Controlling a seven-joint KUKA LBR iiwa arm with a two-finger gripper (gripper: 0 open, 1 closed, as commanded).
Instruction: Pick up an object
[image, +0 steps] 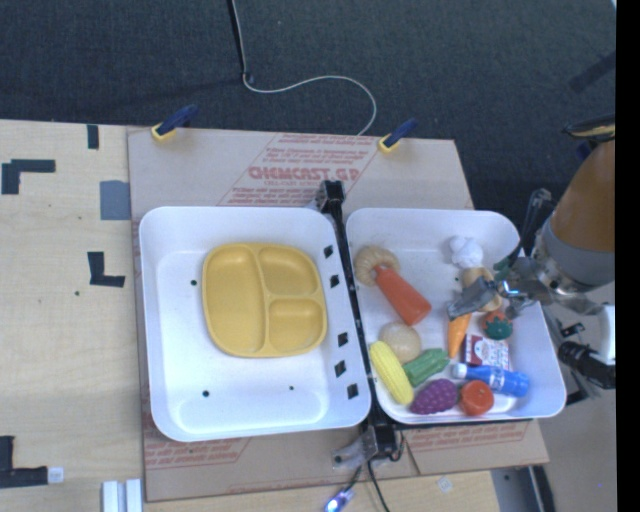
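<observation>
Your gripper (478, 297) sits low over the right bin (500, 225), reaching in from the right side. Whether the fingers are apart or together you cannot tell from here: they blur into the clutter beneath them, and nothing is clearly seen clamped between them.

Just below the fingers lies a slim orange carrot (457, 335), and beside that a small green-topped red piece, perhaps a strawberry (496, 325), resting above a red-and-white packet (487, 352). Just above the fingers sits a white lumpy toy (464, 250). To their left, nearer the divider, lies a larger orange-red carrot (402, 294) with a tan mushroom (372, 262) at its upper end. Farther down from the fingers you have a yellow corn cob (390, 371), a pale round piece (401, 341), a green vegetable (426, 364), purple grapes (435, 397), a blue-capped bottle (492, 378) and a small orange-red fruit (476, 398).

Well away to the left, the other bin (180, 400) carries a yellow divided plate (265, 299). Both bins rest on cardboard over the tabletop (60, 330).

As for progress, judge it as barely begun: every toy lies in the bin, and the grasp and lift are both left to do.
</observation>
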